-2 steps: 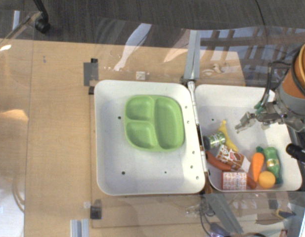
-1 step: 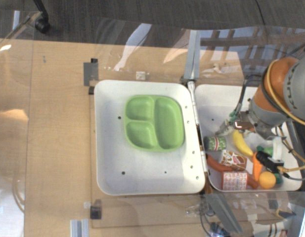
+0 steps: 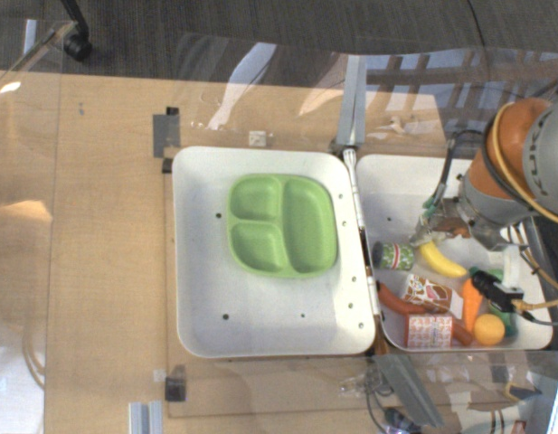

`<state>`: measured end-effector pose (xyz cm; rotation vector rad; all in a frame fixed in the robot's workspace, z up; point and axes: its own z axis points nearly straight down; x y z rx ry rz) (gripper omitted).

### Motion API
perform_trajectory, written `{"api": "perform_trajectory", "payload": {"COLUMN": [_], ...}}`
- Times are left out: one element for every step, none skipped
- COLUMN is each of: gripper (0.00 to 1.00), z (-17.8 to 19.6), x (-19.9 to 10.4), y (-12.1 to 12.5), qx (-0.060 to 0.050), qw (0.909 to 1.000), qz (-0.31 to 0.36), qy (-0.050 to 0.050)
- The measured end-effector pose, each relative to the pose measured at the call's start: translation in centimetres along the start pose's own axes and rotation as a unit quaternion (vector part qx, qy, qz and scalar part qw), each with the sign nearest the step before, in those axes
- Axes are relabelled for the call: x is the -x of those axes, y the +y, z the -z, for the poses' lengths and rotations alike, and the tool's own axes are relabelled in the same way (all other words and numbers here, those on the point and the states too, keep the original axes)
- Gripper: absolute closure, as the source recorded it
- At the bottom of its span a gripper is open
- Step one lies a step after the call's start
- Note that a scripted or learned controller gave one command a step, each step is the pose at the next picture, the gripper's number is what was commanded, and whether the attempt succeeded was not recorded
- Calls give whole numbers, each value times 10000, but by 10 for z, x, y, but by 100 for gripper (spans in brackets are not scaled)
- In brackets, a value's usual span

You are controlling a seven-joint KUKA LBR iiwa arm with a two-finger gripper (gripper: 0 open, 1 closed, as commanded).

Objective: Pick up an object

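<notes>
Reaching in from the right, the grey two-finger gripper point(image 3: 430, 227) hangs low in the right white bin point(image 3: 392, 183), just above the yellow banana point(image 3: 441, 261). Finger state: cannot tell. A green three-section plate point(image 3: 284, 224) lies in the left white bin point(image 3: 202, 269).

The grey KUKA arm point(image 3: 532, 165) reaches in from the right, its orange band point(image 3: 506, 143) showing above the wrist. The wrist angles down and leftward, and the gripper point(image 3: 430, 227) hangs low at its end, pointing downward.
</notes>
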<state>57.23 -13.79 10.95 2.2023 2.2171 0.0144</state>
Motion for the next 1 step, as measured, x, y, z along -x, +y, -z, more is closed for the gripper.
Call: {"api": "perform_trajectory", "payload": {"gripper": [100], "z": [104], "x": [-39], "y": [36], "qx": [-62], "qw": [9998], "qz": [-197], "qy": [19]}}
